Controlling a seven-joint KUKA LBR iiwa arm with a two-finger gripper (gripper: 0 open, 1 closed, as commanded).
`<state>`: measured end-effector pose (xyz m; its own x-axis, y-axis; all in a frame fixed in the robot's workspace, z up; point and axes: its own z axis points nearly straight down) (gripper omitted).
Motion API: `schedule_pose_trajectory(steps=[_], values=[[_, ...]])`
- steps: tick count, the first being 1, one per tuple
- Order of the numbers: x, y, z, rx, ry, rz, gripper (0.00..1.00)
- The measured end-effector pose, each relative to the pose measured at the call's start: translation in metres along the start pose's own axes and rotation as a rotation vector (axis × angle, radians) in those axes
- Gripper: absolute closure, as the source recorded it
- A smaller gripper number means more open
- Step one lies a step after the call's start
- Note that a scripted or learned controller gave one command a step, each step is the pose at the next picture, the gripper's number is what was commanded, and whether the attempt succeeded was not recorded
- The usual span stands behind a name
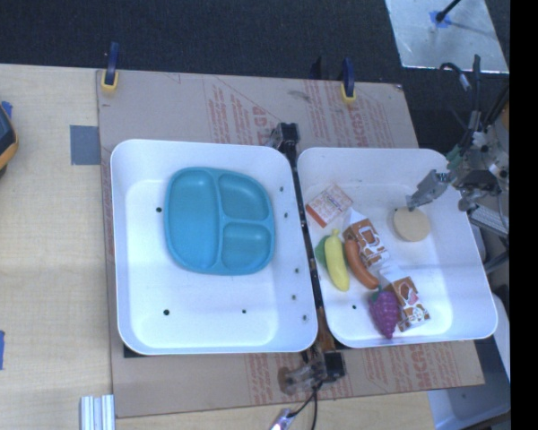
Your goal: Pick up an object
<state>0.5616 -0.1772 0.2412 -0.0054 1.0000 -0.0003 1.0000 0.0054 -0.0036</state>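
Camera view: gripper (423, 197) at right bin's (471, 240) far right, low over floor, tip just beside pale round disc (412, 225); nothing clamped; fingers too small and blurred, cannot tell if apart or together. Step in hand, by judgement: approach, pick not yet made. Candidates all in right bin: disc nearest; snack packet (328, 206) to left; banana (336, 262), carrot-like orange piece (360, 264), 2nd packet (368, 240) mid-bin; purple grapes (385, 312) and 3rd packet (410, 301) near edge. Left bin (125, 240): blue divided plate (219, 219). Next move prob. calls for centring over disc, descending, closing across its width, then lifting; flat disc likely hard to grip.
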Motion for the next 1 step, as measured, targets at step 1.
schedule_pose_trajectory(steps=[1], values=[[0.0512, 0.0201, 0.0768, 0.002, 0.000, -0.001, 0.00]])
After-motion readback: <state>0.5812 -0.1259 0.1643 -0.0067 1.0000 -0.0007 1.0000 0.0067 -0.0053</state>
